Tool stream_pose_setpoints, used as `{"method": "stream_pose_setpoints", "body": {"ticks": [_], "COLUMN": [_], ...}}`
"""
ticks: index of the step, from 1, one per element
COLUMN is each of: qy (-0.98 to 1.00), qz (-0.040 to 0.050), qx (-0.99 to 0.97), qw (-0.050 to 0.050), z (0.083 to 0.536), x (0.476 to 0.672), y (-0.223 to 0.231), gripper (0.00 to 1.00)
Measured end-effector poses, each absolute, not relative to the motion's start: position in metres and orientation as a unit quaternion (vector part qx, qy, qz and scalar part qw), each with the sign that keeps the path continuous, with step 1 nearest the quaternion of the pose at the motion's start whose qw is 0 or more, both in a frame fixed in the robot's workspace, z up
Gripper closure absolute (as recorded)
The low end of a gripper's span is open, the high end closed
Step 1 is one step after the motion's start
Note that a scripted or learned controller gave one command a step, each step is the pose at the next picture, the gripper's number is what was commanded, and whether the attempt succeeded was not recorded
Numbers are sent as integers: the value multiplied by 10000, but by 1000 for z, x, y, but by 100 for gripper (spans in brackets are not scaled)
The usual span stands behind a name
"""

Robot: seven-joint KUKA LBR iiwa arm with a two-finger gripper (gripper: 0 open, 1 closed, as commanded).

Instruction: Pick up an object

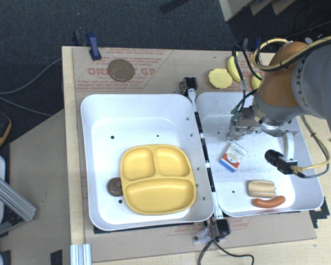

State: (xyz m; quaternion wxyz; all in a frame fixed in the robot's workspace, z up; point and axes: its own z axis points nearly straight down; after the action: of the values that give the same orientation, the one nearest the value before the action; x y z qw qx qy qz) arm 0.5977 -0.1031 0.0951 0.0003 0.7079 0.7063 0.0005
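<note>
— Grey wrist bulk over the gripper (pixel 244 125); open or closed, impossible to tell from this angle.
— Small carton (pixel 231 157), white with blue and red, just below the gripper tip, lying tilted on the right bin (pixel 218 112) floor. Print too small to read.
— Further below the tip and to the view's right: tan bun (pixel 261 189), red sausage (pixel 268 202) just beside it, near the front rim.
— Well apart from the gripper, toward the view's left: left bin (pixel 99 120) with yellow divided plate (pixel 154 178); brown disc (pixel 115 187) at the plate's left edge, partly hidden.
— Above the gripper, outside the bins: yellow lumps (pixel 220 78), one partly behind cables, hard to name.
— Pale bench (pixel 71 148) with faded red lettering, partly covered by another brown disc (pixel 121 69); blue clip (pixel 92 44) at the far corner. Dark carpet (pixel 33 26) beyond, cut off by the frame.
</note>
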Motion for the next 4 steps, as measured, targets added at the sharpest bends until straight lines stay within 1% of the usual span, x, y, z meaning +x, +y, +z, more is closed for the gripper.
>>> {"method": "stream_pose_setpoints", "body": {"ticks": [1,2,3,4], "qy": [7064,7064,7065,7065], "qz": [2,-14,4,3], "qx": [7078,7078,7077,7077], "qw": [-1,-29,2,-4], "z": [94,84,95,94], "x": [597,560,562,562], "y": [-103,-94,-94,-94], "gripper": [0,0,100,0]}}
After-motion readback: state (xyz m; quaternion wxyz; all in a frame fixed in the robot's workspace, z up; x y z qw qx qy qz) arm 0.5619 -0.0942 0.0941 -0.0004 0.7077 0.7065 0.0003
